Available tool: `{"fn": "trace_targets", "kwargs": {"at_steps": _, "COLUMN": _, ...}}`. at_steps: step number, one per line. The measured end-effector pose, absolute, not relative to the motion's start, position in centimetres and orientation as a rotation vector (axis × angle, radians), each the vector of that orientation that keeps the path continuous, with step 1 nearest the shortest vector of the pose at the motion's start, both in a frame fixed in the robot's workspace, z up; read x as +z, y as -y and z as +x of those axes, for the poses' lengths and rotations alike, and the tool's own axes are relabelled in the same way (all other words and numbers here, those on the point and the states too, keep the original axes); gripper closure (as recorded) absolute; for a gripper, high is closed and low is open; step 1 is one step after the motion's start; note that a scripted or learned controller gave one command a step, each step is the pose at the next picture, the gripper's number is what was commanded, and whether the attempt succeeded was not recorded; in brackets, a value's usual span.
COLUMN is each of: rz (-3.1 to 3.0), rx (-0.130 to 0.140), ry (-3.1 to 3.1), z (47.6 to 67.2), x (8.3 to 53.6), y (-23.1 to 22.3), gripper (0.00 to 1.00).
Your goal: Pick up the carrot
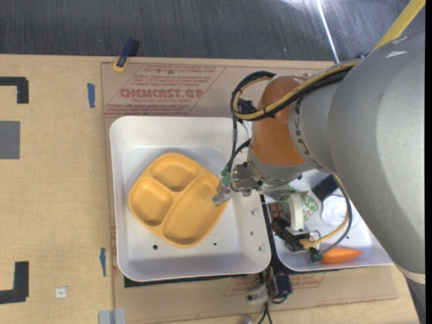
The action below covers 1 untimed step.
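Nearest the camera lies the one carrot [341,254], orange, flat along the near rim of the right bin [358,265]. Just behind it in the same bin sits a small white and green thing [308,208], partly hidden by my arm; I cannot make out what it is.

There are two white bins, side by side. The left bin [135,140] holds a single yellow plate [177,198], which has three compartments.

My gripper [223,192] is not at the carrot. It hangs over the left bin, at the plate's right edge, well apart from the carrot. I cannot tell whether it is spread or closed, and nothing shows in its grasp.

My arm comes in from the right, its orange band [273,130] above the seam between the bins and the wrist pointing down.

Farther back, one sheet of cardboard [162,90] with red print lies under the bins.
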State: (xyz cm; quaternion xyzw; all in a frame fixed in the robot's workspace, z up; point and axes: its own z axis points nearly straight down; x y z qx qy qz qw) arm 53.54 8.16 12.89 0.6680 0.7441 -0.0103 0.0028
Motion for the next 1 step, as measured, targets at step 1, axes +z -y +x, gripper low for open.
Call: {"fn": "trace_targets", "kwargs": {"at_steps": 1, "rz": 2.018, "rx": -0.037, "ry": -2.404, "z": 53.65, "x": 12.7, "y": -8.11, "gripper": 0.0}}
